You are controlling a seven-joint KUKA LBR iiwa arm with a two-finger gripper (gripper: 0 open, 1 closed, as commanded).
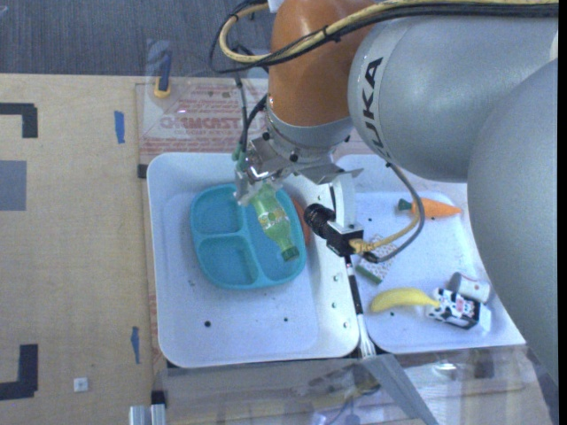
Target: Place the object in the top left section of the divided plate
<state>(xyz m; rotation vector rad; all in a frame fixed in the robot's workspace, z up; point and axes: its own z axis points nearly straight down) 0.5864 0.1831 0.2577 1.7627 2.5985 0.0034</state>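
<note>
We see the left bin (239, 326) holding a blue divided plate (221, 259), directly under the gripper (251, 177). A green bottle (273, 222) hangs just below the gripper, tilted, neck end down and away toward the plate's right rim. Its upper end sits right at the fingertips, so it looks clamped there, though the contact point is small and partly masked by the wrist; we read it as held. The bottle lies over the plate's right-hand section and rim edge, not over the top left section, which sits beside the gripper on its left.

The right bin (478, 326), well to the gripper's right, holds a carrot (436, 207) at its far side, a banana (403, 300) toward the near side, a small black-and-white object (459, 305) just beside the banana, and a patterned item (376, 268) near the divider between the bins; we can't identify that one.

Arm pose: the grey links come in from the right, the orange band (310, 51) sits above the wrist, and the wrist points down over the left bin. Yellow and black cables loop off the wrist past the bin divider.
</note>
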